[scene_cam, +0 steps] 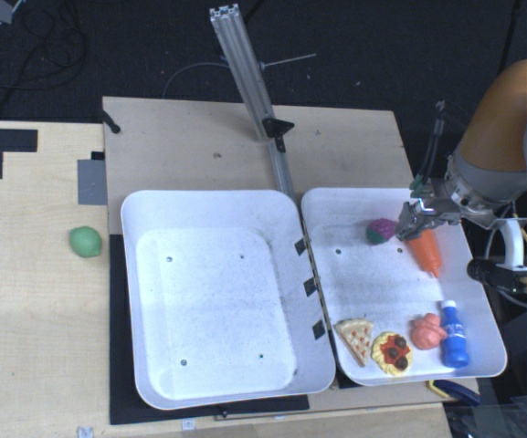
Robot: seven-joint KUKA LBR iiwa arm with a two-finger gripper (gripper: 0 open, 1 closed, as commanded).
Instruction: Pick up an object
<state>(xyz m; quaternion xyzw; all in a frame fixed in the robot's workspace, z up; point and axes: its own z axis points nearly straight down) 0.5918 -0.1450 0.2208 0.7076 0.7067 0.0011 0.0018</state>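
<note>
My gripper [416, 223] hangs over the right bin [373, 276] near its far right side. Its tip sits between a purple toy [381, 232] on its left and an orange carrot [426, 252] just below and right of it. The gripper's dark tip hides whether it touches either one. Along the bin's front lie a pizza slice [355, 338], a round pizza [391, 352], a pink lump [426, 330] and a blue bottle [452, 336].
The left bin [213, 299] stands beside the right one, with black clips on the shared edge. A green ball [86, 242] rests on the wooden bench to the left. A metal rail [249, 73] slants up behind the bins.
</note>
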